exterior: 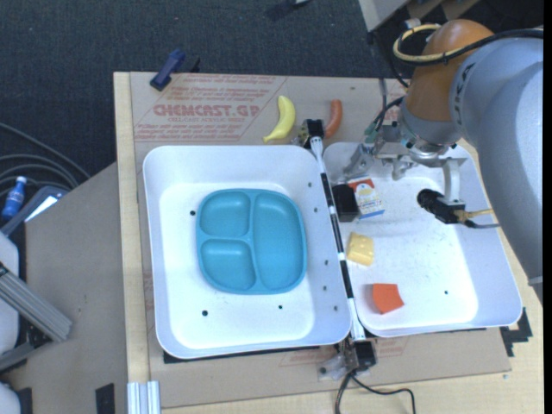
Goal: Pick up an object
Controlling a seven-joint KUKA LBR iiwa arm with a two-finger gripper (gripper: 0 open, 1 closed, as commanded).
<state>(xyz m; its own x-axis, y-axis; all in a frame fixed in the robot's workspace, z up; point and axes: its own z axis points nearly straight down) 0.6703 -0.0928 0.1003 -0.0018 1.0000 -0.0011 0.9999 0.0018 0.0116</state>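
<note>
White right bin (483, 309) holds small carton (369, 198) near far-left corner, just below gripper (379, 158) — jaw state cannot be told. Carton probably light, stiff, crushable — grasp across narrow flat sides. Yellow block (360, 250), orange block (387, 297) nearer.

Bright, even overhead light washes the two shallow white plastic bins (164, 257) almost to glare, leaving only soft, short shadows under the objects; the dark carpeted floor (78, 24) stays dim, and the whole frame is slightly soft and grainy
</note>
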